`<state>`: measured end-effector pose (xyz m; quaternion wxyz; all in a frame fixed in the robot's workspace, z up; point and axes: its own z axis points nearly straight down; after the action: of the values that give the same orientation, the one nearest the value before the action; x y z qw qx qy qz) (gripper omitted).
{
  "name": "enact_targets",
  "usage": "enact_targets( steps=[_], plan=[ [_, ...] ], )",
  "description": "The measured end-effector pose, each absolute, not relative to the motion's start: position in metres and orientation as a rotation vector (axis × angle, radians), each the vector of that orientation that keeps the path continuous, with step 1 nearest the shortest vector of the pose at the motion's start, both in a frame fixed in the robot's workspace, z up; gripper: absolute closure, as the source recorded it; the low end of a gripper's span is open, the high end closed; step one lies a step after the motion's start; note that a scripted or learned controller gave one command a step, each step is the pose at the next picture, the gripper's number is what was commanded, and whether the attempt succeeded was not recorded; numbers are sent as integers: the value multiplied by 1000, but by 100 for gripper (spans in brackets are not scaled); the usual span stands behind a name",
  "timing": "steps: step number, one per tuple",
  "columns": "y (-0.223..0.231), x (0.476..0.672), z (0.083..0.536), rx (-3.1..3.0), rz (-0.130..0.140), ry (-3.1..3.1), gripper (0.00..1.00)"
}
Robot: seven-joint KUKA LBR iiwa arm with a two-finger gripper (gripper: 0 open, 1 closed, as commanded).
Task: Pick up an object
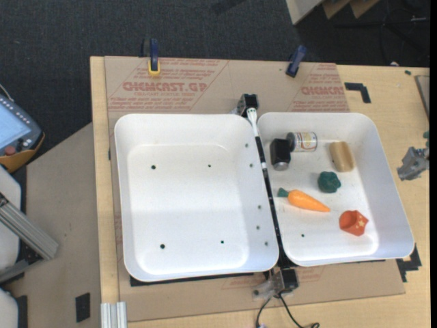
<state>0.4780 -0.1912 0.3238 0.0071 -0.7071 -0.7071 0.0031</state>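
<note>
This looks like a robotics lab or test workshop rather than a home: two shallow white bins, the left bin [184, 197] and the right bin [382, 183], sit side by side on a brown board [225, 80] printed with "CHEMCAST GP" and held to the counter [61, 203] by a yellow-and-blue clamp [153, 57] and a blue clamp [295, 60]. A small black fixture [247, 104] sits at the far end of the seam between the bins, another fixture with trailing cables [283, 285] sits at the near end, and black tape marks [358, 91] lie on the board. Dark carpet [102, 12] surrounds the bench, and an aluminium frame rail [24, 224] and a lit screen [12, 125] stand at the left edge.
</note>
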Motion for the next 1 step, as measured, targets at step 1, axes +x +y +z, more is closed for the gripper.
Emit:
enact_targets(
  steps=[1],
  plan=[
    [-158, 500, 449, -2225, -12, -2238, 100]
  ],
)
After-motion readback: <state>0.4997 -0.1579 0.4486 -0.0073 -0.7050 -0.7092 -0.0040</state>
